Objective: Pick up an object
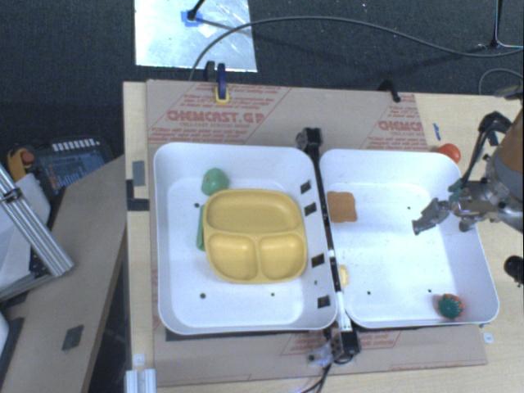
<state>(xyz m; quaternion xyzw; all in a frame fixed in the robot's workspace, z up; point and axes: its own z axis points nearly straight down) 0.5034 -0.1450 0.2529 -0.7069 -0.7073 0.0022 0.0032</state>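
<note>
My gripper (427, 218) hangs over the right side of the right bin (385, 318), reaching in from the right edge, with nothing seen in it. A flat brown-orange square (341, 206) lies at the bin's left side, well left of the gripper. A small green and orange ball (449, 305) rests in the bin's front right corner, below the gripper. A tiny yellow piece (343, 276) sits against the bin's left wall.
The left bin (176, 301) holds a yellow divided plate (252, 234) with a green object (214, 180) behind it and a green strip at its left. A red-orange thing (448, 151) lies outside the right bin's back right corner. A black divider runs between the bins.
</note>
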